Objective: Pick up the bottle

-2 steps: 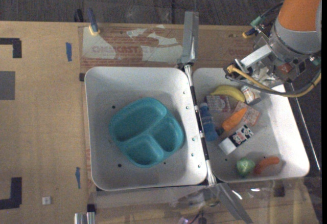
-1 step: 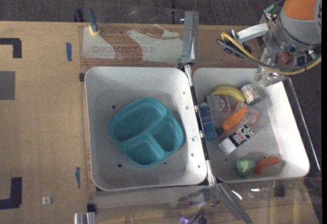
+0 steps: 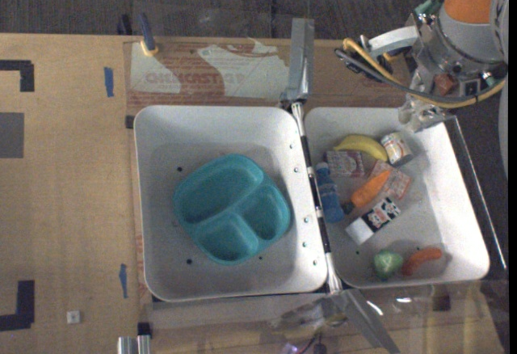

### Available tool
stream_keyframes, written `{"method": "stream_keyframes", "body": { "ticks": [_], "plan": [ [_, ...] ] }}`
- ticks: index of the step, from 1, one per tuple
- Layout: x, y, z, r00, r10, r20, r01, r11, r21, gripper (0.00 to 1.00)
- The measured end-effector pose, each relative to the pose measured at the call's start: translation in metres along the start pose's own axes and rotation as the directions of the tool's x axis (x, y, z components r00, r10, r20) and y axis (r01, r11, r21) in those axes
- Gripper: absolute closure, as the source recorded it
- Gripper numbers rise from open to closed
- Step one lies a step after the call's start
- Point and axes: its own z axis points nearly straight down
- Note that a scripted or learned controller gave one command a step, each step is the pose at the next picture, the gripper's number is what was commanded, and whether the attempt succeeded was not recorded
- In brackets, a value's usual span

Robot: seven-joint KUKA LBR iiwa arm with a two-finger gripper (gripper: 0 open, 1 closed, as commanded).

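Lying nearest: green item [image 3: 388, 263] and red-orange item [image 3: 422, 259], at the near edge of the right bin [image 3: 460, 207]
Teal tray [image 3: 233, 208]: in the left bin [image 3: 161, 183], left of the right bin
Bottle [image 3: 370, 189]: orange, tilted, mid right bin, touching nothing of the arm
Blue item [image 3: 328, 193]: against the right bin's left wall
Carton [image 3: 373, 221]: just nearer than the bottle
Banana [image 3: 361, 145]: far part of the right bin, small jar [image 3: 395, 148] beside it
Pincer [image 3: 418, 114]: above the right bin's far right corner; opening, cannot tell
Worktop [image 3: 65, 183]: tan, left of both bins
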Motion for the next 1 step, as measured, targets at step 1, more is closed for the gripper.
{"method": "stream_keyframes", "body": {
  "ticks": [1],
  "plan": [
    [-0.0216, -0.0192, -0.0051, 1.000, -0.001, 0.003, 0.001, 1.000, 0.001, 1.00]
  ]
}}
